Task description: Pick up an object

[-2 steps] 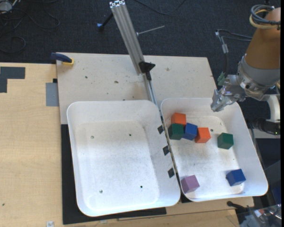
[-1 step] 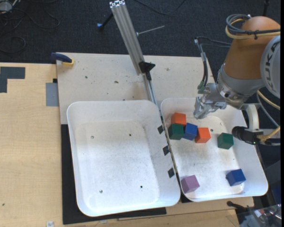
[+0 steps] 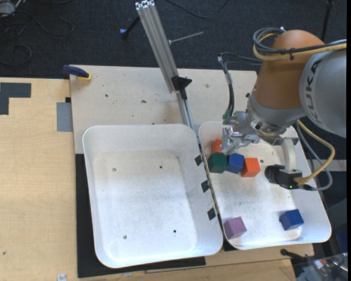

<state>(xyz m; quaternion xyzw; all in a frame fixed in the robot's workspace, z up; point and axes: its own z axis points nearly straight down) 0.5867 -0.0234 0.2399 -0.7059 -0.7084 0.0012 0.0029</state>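
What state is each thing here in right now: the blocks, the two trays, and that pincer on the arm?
Pincer: low over the block cluster in the right tray.
Green block: lying in the tray, against the blue block.
Blue block: between green and orange.
Orange block: resting beside the blue one.
Purple block: lying alone near the front.
Second blue block: lying alone, front corner.
Right tray: holds the blocks.
Left tray: speckled.

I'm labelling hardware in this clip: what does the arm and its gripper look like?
The arm is grey with a rounded orange band and dark lettering on its side. Black and yellowish cables loop around it. The gripper is a small silver-grey metal unit.
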